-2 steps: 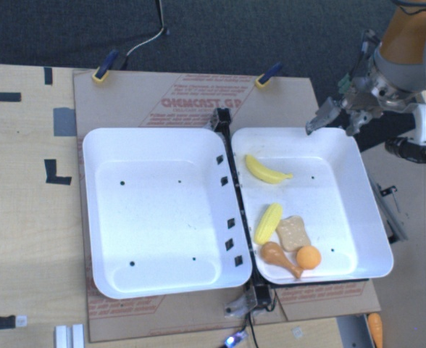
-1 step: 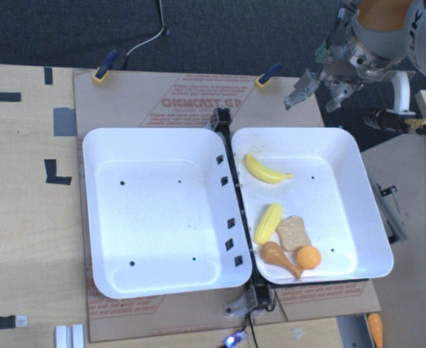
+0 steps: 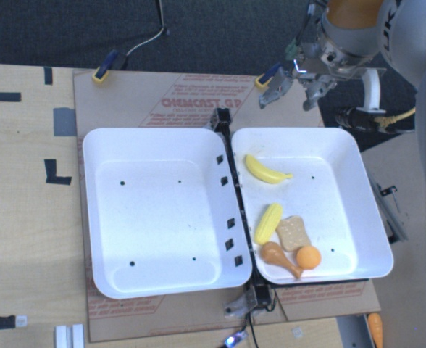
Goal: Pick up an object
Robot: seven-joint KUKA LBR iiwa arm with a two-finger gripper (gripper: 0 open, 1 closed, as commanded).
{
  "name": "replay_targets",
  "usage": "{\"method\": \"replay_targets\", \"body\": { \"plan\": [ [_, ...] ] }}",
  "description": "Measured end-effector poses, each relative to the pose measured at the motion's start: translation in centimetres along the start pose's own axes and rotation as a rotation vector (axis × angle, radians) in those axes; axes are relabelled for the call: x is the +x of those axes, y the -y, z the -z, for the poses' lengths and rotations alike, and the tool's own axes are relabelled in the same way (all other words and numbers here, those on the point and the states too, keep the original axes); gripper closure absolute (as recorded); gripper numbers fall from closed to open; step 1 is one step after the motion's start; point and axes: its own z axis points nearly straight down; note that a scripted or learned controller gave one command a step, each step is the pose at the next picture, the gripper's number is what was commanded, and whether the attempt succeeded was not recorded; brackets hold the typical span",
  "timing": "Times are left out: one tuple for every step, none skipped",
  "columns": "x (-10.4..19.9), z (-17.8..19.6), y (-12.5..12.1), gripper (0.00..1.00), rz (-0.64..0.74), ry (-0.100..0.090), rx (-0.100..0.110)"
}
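Note:
The right bin [image 3: 343, 151] holds a yellow banana [image 3: 266, 170] near its back left. Toward the front left lie a yellow corn cob [image 3: 268, 222], a tan cracker [image 3: 293, 233], a brown drumstick [image 3: 279, 257] and an orange ball [image 3: 308, 257], close together. My gripper [image 3: 291, 97] hangs high over the back edge of the right bin, well above and behind the banana. Its two fingers [image 3: 270, 95] are spread apart with nothing between them.
The left bin [image 3: 97, 158] sits beside the right one, joined by a black divider [image 3: 230, 194]. Both rest on a cardboard sheet [image 3: 191, 100]. A clamp and cable [image 3: 106, 66] lie at the back left. The arm [image 3: 372, 13] fills the upper right.

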Motion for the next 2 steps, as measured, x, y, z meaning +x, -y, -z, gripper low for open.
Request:
{"method": "replay_targets", "body": {
  "plan": [
    [7.2,-0.3,0.0,0.00,0.002,-0.001,0.001],
    [11.4,17.6,0.0,0.00,0.001,-0.001,-0.018]
  ]
}}
